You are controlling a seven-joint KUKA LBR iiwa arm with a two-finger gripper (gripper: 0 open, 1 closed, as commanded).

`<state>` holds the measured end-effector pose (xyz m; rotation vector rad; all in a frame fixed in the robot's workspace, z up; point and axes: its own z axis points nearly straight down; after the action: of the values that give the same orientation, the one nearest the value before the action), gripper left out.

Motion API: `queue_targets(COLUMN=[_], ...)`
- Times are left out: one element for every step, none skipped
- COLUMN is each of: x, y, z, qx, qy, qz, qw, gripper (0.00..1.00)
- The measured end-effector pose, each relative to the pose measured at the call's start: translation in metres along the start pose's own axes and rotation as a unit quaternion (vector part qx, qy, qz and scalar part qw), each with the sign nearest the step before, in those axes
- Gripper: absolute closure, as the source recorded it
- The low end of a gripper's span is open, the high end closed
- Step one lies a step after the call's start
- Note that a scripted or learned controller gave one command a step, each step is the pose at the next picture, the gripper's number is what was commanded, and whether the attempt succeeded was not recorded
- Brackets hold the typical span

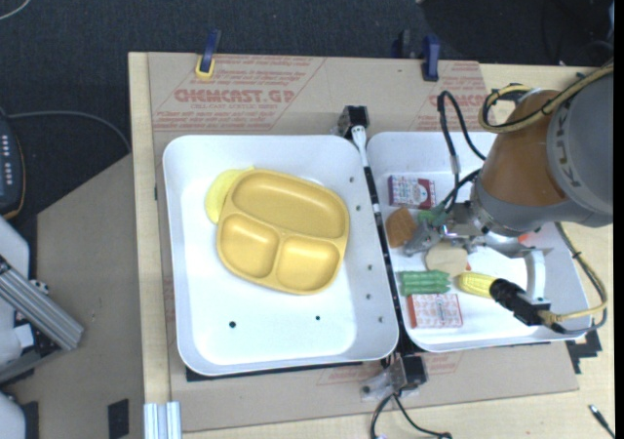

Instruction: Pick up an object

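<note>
My gripper (pixel 430 232) hangs low over the middle of the right bin (pixel 390 149), reaching in from the right. Just left of it lies a brown round object (pixel 399 225), close to or touching the gripper's tip. A pale tan piece (pixel 448 258) lies right below the gripper. Behind it sits a red and white packet (pixel 410 190). Toward the front lie a green ridged object (pixel 423 282), a yellow corn cob (pixel 475 282) and a red and white card (pixel 434 310). I see nothing held in the gripper.
The left bin (pixel 195 261) holds a yellow divided plate (pixel 283 230) lying over a yellow round piece (pixel 219 195). The arm's grey body and orange band (pixel 526 159) cover the right bin's right side. Clamps (pixel 206 55) stand at the board's back edge.
</note>
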<state>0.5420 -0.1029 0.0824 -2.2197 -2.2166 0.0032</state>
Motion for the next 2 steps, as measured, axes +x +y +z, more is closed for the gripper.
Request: queue_targets(x=[0.000, 0.001], y=[0.001, 0.011], z=[-0.013, -0.060], qx=[-0.003, -0.005], qy=[-0.001, -0.002], qz=[0.000, -0.001], qw=[1.0000, 1.0000], gripper=[1.00, 1.00])
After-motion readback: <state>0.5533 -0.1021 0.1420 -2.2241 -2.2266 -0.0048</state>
